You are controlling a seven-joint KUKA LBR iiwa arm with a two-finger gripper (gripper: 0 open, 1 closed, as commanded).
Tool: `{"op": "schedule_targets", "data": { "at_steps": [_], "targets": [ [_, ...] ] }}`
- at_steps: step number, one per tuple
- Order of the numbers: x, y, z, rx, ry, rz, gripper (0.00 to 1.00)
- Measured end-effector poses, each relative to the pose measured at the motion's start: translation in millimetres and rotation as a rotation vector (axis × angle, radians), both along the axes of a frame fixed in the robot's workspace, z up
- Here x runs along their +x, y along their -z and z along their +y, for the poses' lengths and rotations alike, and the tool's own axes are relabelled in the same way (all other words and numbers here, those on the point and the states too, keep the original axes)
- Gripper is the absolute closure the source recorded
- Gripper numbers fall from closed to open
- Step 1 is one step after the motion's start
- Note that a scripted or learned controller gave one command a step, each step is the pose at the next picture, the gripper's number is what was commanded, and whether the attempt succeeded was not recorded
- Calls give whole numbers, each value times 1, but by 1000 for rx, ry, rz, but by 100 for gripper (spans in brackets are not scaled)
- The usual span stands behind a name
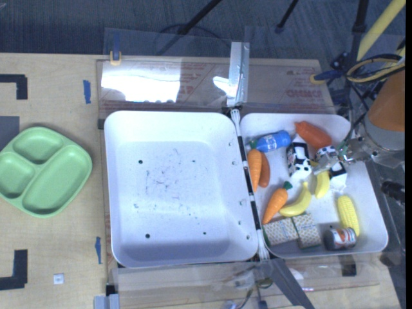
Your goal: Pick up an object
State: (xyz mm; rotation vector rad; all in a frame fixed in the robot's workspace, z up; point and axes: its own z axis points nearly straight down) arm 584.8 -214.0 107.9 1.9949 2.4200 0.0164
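Note:
The right bin point(376, 192) holds several toys. An orange piece point(313, 134) and a blue bottle point(271, 140) lie at its back. Two carrots point(255, 167) point(275, 203) lie along its left side. A black-and-white cow figure point(297, 159) stands in the middle, with a yellow banana point(300, 201) below it. A corn cob point(348, 212), a small can point(339, 237) and two speckled sponge blocks point(291, 230) sit near the front. My gripper point(335, 161) hangs low over the bin's right middle, just right of the cow and above a small yellow piece point(321, 184).
The left bin point(122, 172) lies beside the right one, with a shared ridge between them. A green sectioned plate point(42, 170) rests on the bench at far left. A clear panel point(167, 76) stands behind the bins. Cables and stands crowd the right side.

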Motion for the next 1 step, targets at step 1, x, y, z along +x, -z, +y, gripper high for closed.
{"op": "schedule_targets", "data": {
  "at_steps": [1],
  "targets": [
    [-20,-92,31,-5,40,9,100]
  ]
}}
